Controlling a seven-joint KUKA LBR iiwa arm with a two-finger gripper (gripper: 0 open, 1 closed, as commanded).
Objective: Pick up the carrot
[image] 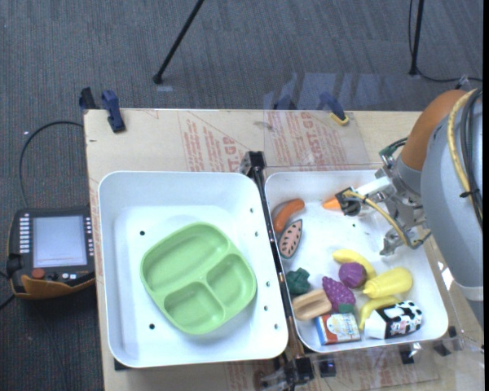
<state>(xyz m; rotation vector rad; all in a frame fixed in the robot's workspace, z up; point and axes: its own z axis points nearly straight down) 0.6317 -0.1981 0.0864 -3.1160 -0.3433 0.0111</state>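
In the right bin, a small orange pointed piece that looks like the carrot lies near the far wall, its right end hidden by the robot's wrist parts. My gripper hangs low over the right side of this bin. It is to the right of the carrot and a little nearer the camera, above the bare floor beside a yellow banana. I see nothing held in it.
An orange-red sausage-shaped piece and a watermelon slice lie by the right bin's left wall. Grapes, a purple ball, a yellow squash, a bun, broccoli and cartons crowd its front. The left bin holds a green divided plate.
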